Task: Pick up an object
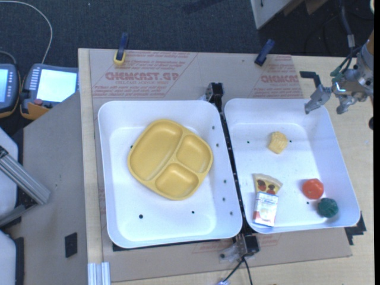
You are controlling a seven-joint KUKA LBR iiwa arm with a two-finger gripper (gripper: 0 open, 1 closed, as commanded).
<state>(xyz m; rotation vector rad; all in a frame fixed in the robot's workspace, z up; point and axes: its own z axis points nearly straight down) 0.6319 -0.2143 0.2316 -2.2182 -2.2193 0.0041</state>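
In the left half of the frame sits the left bin (119, 218), and on its floor lies a yellow divided plate (170, 158), turned at an angle, with three hollows. It is broad and flat; a two-finger grasp would likely slip off its rim, so it looks a poor choice of target.

Right of centre is the right bin (237, 123), where the smaller pieces lie well apart from one another. Toward the upper middle of that bin is a small yellow lump (278, 142), perhaps toy corn. Below it, near the bin's lower left corner, lies a flat card-like packet (266, 200) with a pizza picture at its top; being so thin, it could be hard to get fingers under, and they may close on nothing. At the lower right a red ball-like piece (313, 188) sits just beside a dark green one (327, 207), both close to the bin's right wall. A descent there risks striking the wall, or nudging one round piece into the other so that it rolls away.

At the upper right edge of the frame the gripper (331, 101) hangs above the bin's far right corner, fingers spread apart, with nothing between them. Nothing is lifted yet.
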